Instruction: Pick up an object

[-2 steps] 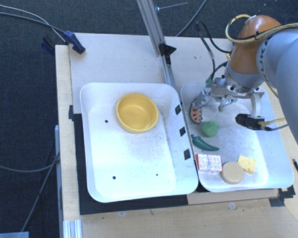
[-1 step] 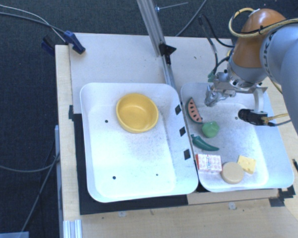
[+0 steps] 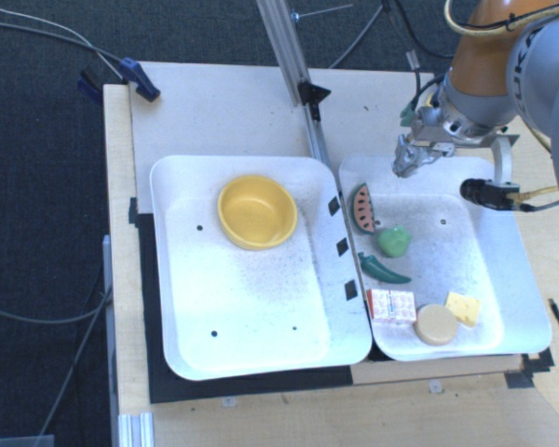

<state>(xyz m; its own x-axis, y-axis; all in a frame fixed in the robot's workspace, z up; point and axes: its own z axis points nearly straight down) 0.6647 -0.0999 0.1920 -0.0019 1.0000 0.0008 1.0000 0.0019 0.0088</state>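
You see the gripper poised over the far rim of the right bin; whether it is wide or narrow you cannot tell, and nothing shows in its grasp. Inside that bin: watermelon slice at the left wall, green ball just beside it, green pepper nearer, then red-white packet, tan disc, yellow wedge. Left of that bin, a yellow bowl.

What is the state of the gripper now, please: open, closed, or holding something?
Gripper: cannot be told from the camera view; it hangs above the far rim of the right bin, with no object seen in it.
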